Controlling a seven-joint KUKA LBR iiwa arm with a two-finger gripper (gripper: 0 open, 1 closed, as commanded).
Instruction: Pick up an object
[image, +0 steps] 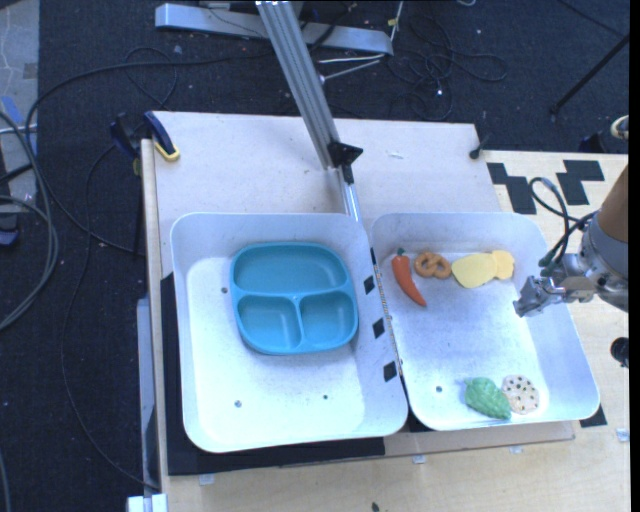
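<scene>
My hand (528, 300) hangs at the right bin's (560, 340) right rim, grip state I cannot tell, nothing seen in it; the nearest pickable thing, a yellow piece (482, 269), lies just up-left, beside a pretzel (433, 264) and carrot (407, 281).

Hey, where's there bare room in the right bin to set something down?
The right bin has a bare middle, between the carrot, pretzel and yellow pieces crowding the far edge and the green piece and cookie near the front. The tool hangs at its right edge.
</scene>
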